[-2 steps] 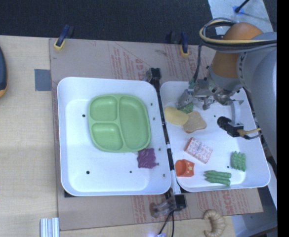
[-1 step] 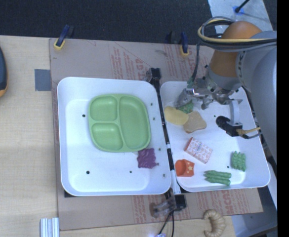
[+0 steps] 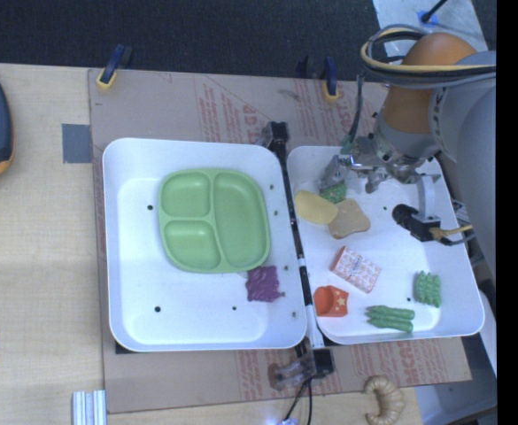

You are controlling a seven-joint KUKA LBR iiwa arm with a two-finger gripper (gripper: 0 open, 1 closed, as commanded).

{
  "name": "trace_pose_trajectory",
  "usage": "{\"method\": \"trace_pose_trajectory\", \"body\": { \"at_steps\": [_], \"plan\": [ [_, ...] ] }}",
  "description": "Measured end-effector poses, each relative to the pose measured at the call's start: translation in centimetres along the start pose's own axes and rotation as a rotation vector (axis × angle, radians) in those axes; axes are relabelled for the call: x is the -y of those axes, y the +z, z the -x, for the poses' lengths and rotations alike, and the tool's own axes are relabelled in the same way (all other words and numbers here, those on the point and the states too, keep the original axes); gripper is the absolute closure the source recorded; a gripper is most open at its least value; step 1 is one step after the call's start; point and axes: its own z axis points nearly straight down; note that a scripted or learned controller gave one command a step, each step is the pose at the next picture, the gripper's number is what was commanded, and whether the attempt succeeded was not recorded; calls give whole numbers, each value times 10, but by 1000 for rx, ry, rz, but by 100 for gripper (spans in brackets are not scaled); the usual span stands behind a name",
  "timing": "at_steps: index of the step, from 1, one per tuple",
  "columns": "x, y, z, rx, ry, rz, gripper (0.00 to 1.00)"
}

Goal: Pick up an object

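Nearest me, green beans (image 3: pixel 390 318) lie in the right bin (image 3: pixel 467 326). My gripper (image 3: pixel 354 168) sits over a small green object (image 3: pixel 333 187); grip state I cannot tell.

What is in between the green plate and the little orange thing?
A small purple piece lies between the green plate and the orange thing, then the two bins' rims, seen in the camera view.

Grey arm entering from the right, orange band above the wrist, wrist bent steeply downward, gripper (image 3: pixel 361 168) low at the upper right of the view, metal fittings crowding its tip
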Motion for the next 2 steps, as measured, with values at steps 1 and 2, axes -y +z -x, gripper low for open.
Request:
{"method": "trace_pose_trajectory", "body": {
  "at_steps": [1, 2],
  "plan": [
    [1, 10, -2, -1, -2, -5, 0],
    [0, -9, -3, -1, -2, 0, 0]
  ]
}}
